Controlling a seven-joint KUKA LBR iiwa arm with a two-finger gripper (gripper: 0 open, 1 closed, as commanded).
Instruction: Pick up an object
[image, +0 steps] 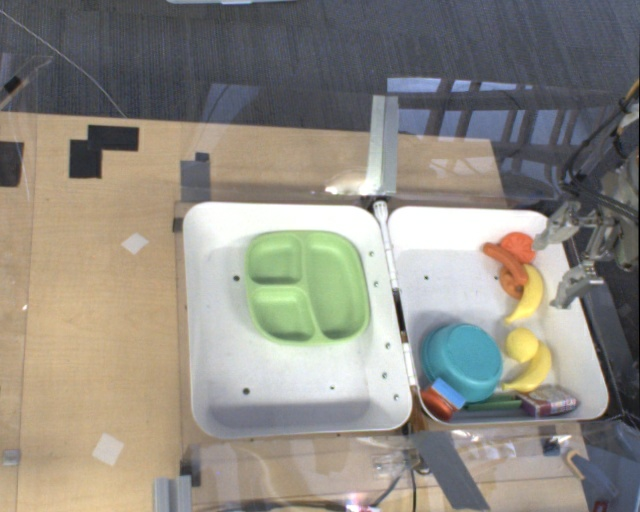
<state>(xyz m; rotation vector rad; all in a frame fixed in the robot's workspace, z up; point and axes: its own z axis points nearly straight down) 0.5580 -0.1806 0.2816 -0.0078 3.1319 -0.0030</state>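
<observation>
Pale wooden counter (90, 330) with two white bins: we see the gripper (578, 252), fingers spread and holding nothing, above the right bin's (440, 250) far edge beside the banana (527, 293), where crowded fruit may deflect a closing finger.

Arm (612, 150) cropped at right edge

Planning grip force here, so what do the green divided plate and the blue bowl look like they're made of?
Green divided plate: probably moulded plastic, going by its uniform colour, rounded compartment walls and soft, matte sheen.
Blue bowl: likely plastic too, an even teal with a smooth, faintly glossy surface. Either could be silicone; the view can't settle it.
</observation>
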